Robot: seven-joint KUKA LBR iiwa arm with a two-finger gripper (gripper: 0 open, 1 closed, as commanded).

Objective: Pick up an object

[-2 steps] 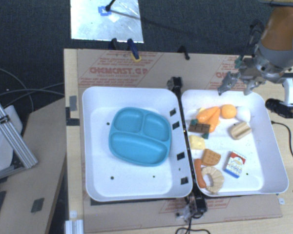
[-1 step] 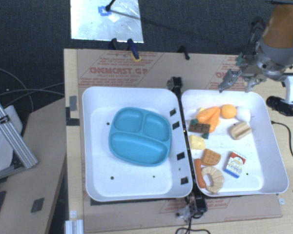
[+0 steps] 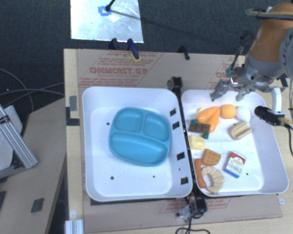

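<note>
The objects to pick lay crowded in the right bin point(image 3: 271, 152), while the left bin point(image 3: 95, 130) held a blue divided plate point(image 3: 139, 135) near its middle, with bare white floor all round it and its rim well clear of the walls; the two bins met at a dark clipped seam between them. Going rightward in the right bin: a dark brown block point(image 3: 199, 127) touched a toy carrot point(image 3: 209, 116); below them lay a pale yellow wedge point(image 3: 197, 142), a waffle point(image 3: 210, 157), a reddish sausage point(image 3: 199, 172) along the left wall, and a ringed shrimp-like piece point(image 3: 215, 178) near the front rim; an orange ball point(image 3: 228, 111) sat just beside the carrot, with a white egg point(image 3: 243, 113) next to it; a tan bread roll point(image 3: 240, 130) lay below these, and a small blue-and-red carton point(image 3: 235, 164) stood apart toward the front; the bin's right strip and front right corner remained open floor. The arm point(image 3: 278, 38) leaned in from the right, its wrist bent down over the bin's back rim; the gripper point(image 3: 230, 92) hung above the back edge, just behind the orange ball, its two fingers spread apart with nothing between them.
</note>
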